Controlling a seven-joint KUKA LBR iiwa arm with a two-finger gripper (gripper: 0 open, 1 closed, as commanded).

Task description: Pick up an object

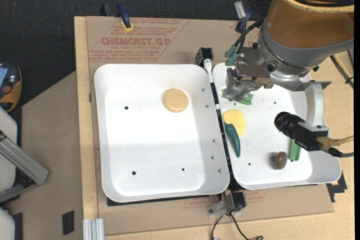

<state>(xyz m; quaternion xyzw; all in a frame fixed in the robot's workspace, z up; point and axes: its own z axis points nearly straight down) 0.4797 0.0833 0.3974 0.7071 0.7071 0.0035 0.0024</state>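
Cardboard sheet (140, 42) lies on the desk under both bins, printed in red "CHEMCAST GP"; smaller red lines under it too blurred to read. Blue-and-yellow clamp (124, 17) at the sheet's far edge. Left bin (112, 137) holds one tan round disc (176, 100), upper middle, well apart from everything else. Right bin (264, 174) holds a yellow lemon-shaped piece (235, 121) near its left wall, a dark green chili-like piece (233, 139) touching it and pointing toward the near side, a small brown round object (279, 160) near the front, and a green piece (294, 152) just beside it. Gripper (241, 90) sits low over the right bin's far left corner, with something green at its tip; fingers' state cannot be told, blurred and crowded by the wrist.
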